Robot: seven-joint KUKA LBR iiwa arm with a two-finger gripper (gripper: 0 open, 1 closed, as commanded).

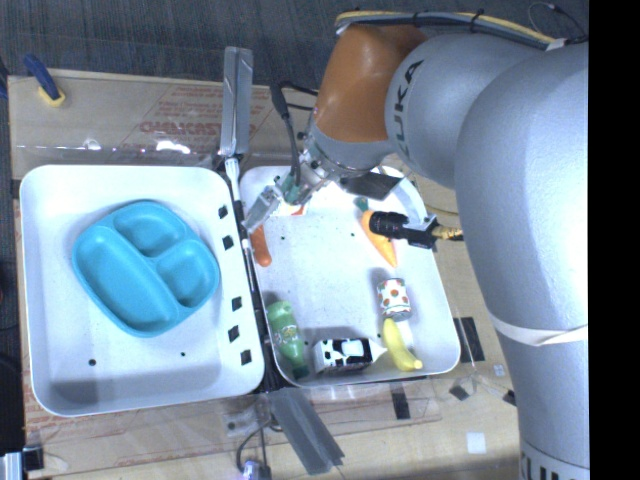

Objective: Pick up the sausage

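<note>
I see the grey arm (500, 168) filling the right side, its orange band above the right bin (330, 268). The left bin (60, 298) carries a blue divided plate (145, 265). The gripper (268, 206) hangs at the right bin's upper left corner; I cannot tell how its tool is set. The sausage (260, 247) lies just below it along the left wall. Further down sit a green bottle (285, 328), a banana (400, 346) and a spotted cup (393, 296).
</note>
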